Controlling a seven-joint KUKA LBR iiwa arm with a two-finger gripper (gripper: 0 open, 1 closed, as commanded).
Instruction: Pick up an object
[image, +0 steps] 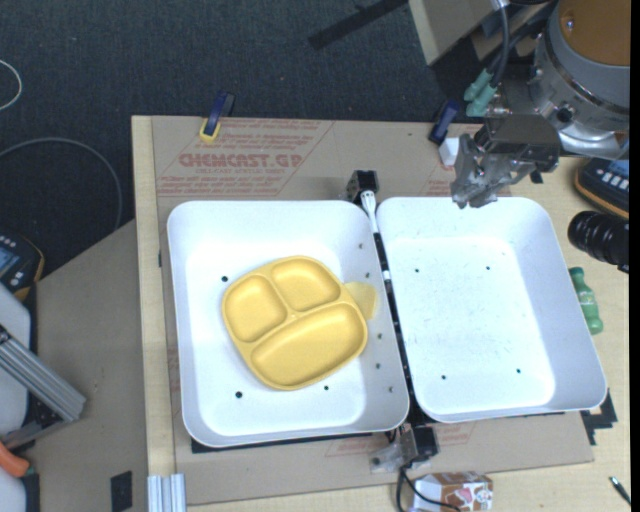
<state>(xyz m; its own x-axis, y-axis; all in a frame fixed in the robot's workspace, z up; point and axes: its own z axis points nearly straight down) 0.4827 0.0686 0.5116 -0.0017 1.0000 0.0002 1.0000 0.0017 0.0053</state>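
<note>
A yellow divided plate (293, 321) with three compartments lies flat in the left white bin (200, 390), a little right of its middle. My gripper (474, 194) hangs over the far edge of the right white bin (560, 380), well away from the plate. Nothing shows between its fingers. The gripper's grey body sits under the arm's wrist at the top right.
The two bins rest side by side on a cardboard sheet (250, 155). Blue clamps (214, 117) hold the sheet's far edge. A green item (586, 300) lies just outside the right bin. Cables and dark gear stand around the bench.
</note>
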